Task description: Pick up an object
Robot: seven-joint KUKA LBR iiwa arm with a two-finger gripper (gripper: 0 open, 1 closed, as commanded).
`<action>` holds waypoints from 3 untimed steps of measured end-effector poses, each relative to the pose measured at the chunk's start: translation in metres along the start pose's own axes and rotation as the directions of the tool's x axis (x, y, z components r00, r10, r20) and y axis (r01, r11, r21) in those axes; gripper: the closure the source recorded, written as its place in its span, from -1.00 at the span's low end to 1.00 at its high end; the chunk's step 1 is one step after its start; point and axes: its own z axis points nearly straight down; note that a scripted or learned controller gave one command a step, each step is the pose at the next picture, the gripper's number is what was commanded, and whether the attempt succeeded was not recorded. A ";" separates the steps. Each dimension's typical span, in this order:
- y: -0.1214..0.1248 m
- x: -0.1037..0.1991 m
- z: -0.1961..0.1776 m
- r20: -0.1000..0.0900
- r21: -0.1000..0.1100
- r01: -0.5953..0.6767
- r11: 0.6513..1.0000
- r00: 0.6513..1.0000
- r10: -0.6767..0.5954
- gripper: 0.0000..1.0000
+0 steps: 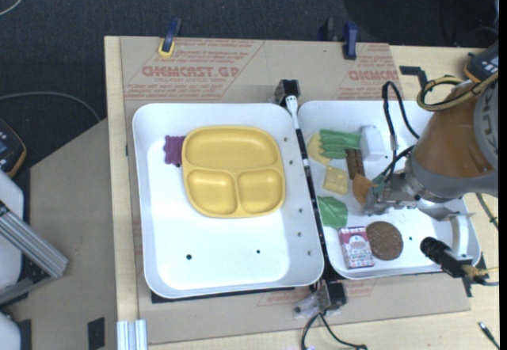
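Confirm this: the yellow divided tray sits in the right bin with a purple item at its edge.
Wrong bin. The camera view shows the yellow divided tray in the left bin, with the purple item at its edge.

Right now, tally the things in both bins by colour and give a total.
Yellow: 3, tray, corn piece, cheese square
Green: 2
Purple: 1
Brown: 2
Red-and-white box: 1
White: 1
Total: 10
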 end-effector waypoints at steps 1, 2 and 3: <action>0.002 -0.003 -0.060 0.001 -0.001 0.003 1.000 1.000 -0.003 1.00; 0.002 -0.006 -0.122 0.002 -0.005 0.003 1.000 1.000 -0.003 1.00; 0.003 -0.006 -0.130 0.001 -0.003 0.003 1.000 1.000 -0.003 1.00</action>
